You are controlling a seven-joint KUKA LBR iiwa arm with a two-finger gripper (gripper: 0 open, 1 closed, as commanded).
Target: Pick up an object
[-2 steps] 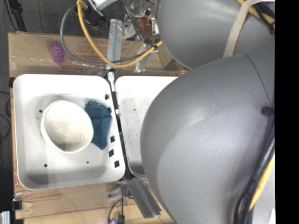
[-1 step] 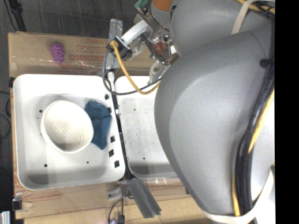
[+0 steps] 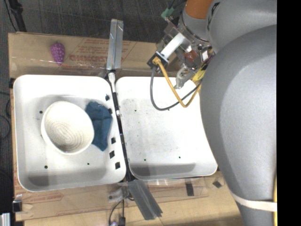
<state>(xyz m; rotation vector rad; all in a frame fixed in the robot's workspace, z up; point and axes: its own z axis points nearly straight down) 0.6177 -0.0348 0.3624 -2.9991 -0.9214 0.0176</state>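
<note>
Here, at the far left, a small purple, bumpy, grape-like object lies on the brown cardboard-covered surface, beyond the back edge of the bins and well apart from everything else. Just in front of it sits the left shallow white plastic bin, which holds two things: a round, cream-white woven dome, like a small hat or upturned bowl, resting near the middle of the bin floor, and a crumpled dark blue cloth lying just to its right, touching the dome's edge and reaching toward the bin's right wall. A narrow grey metal bar stands up at the back where the two bins meet (a second grey piece juts out at the front of the same seam). To the right lies the second shallow white plastic bin, its floor speckled with faint dark marks. Above its back right corner hangs the end effector of the grey arm with the orange band, with yellow and black cables looping down beneath the wrist over the bin floor; whether it is spread or pressed together cannot be told from this angle, and nothing is seen between its tips. The arm's bulky grey body covers the bin's right side.
</note>
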